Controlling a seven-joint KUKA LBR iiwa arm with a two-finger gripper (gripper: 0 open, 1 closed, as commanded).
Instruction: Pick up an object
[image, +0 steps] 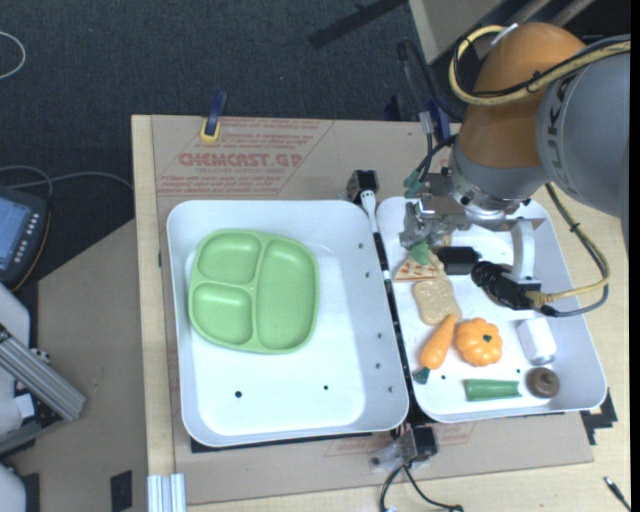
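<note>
From above, we see the gripper (425, 238) low over the far left corner of the right bin (590, 370); we cannot tell how it is set or whether it has anything. Just below it lie a pizza slice (416, 269) and a cracker (434, 299), then a carrot (437, 343) and a small pumpkin (478, 341). A green divided plate (254, 291) sits in the left bin (340, 390).

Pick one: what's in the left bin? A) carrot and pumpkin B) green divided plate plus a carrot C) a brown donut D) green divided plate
D: the left bin holds just the green plate, with three compartments; the carrot and pumpkin lie in the right bin.
</note>
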